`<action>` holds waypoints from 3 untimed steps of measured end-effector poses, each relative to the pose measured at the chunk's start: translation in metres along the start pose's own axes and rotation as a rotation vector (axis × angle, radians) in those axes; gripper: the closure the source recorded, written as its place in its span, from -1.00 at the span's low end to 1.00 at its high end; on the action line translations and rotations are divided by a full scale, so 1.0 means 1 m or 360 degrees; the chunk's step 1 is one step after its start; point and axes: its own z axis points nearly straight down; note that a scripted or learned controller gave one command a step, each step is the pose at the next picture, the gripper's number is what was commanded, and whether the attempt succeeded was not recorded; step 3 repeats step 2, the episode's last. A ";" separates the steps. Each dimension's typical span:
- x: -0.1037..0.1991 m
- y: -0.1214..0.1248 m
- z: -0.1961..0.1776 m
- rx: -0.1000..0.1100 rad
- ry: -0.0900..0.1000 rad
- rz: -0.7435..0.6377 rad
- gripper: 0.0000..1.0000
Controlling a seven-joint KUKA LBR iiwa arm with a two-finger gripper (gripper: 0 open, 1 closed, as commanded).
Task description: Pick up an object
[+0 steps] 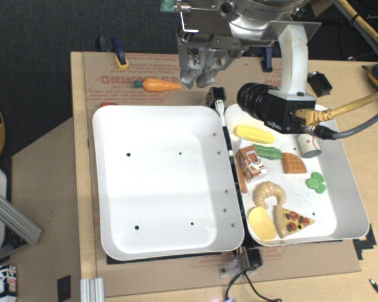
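Up top, behind both bins: gripper (198, 74) hangs over bare bench, just beyond far rim of left bin (113, 162). Fingertips blurred and grey against the wrist block; can't tell whether parted or closed. Nothing seen between them.

Key relation: toy carrot (159, 85) lies on bench just to camera-left of gripper, near but apart, no contact visible. Long axis runs roughly left-right in frame, green top at camera-left, orange tip pointing toward gripper. So nearest candidate sits sideways from gripper, not under it. My read: short lateral shift to camera-left plus a drop would put fingers over it; fingers would want to straddle carrot's short axis, i.e. close across near-far direction. Whether wrist is already turned that way, can't tell.

Other candidates all in right bin (346, 187), toward camera from gripper and to camera-right: corn cob (255, 133), green pod (268, 151), brown-and-white block (250, 162), toast slice (293, 163), small green piece (315, 182), croissant (269, 193), yellow wedge (262, 223), pizza slice (292, 219). Packed close, several touching or nearly so. Farther off than carrot.

One arm, so no choice of arm.

Judgement: pick not yet made; carrot is the nearest target, lying outside both bins. Risk: round and tapered, could roll or squirt out if fingers close off-centre.
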 end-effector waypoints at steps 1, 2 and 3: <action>0.001 0.000 -0.010 -0.0004 0.0002 -0.0002 1.00; 0.001 0.001 -0.021 -0.0009 0.0004 -0.0003 1.00; 0.001 0.001 -0.021 -0.0009 0.0004 -0.0003 1.00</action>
